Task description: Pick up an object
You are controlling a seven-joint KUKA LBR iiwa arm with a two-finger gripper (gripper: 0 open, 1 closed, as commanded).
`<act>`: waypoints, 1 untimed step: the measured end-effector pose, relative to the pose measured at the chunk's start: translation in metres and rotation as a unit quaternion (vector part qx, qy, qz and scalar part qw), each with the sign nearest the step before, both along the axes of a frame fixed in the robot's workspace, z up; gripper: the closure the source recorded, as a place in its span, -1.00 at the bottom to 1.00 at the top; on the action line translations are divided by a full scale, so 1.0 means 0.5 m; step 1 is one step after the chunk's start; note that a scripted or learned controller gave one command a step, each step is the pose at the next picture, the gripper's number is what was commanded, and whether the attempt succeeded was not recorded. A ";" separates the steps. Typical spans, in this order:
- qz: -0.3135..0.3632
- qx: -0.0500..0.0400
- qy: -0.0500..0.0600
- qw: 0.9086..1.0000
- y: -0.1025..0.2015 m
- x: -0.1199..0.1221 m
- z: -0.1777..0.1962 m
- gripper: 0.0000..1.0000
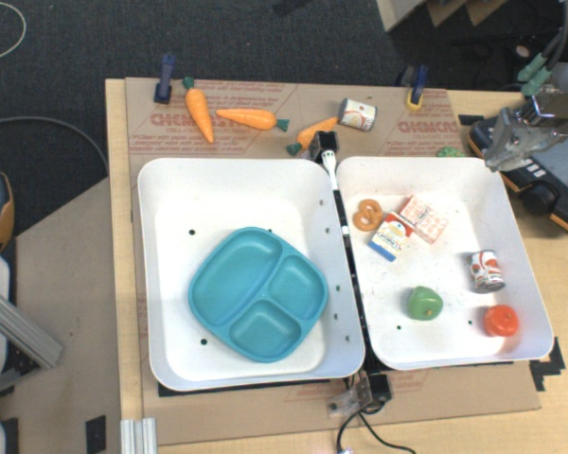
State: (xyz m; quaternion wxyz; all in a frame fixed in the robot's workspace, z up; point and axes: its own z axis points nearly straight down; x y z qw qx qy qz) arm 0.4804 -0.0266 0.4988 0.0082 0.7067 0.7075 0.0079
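2 white bins (161, 253); hand (516, 140) hovers beside them.

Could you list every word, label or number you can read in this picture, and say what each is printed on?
Red repeated lettering on the cardboard sheet under the bins: too blurred to spell out.
Label on the small can in the right bin: too small to read.
Print on the pink and white box: unreadable.
Print on the blue and white carton: unreadable.
Label on the small can lying on the cardboard: unreadable.
Nothing can be quoted with confidence.
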 end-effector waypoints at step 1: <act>0.000 0.000 0.018 1.000 0.048 -0.004 -0.250 1.00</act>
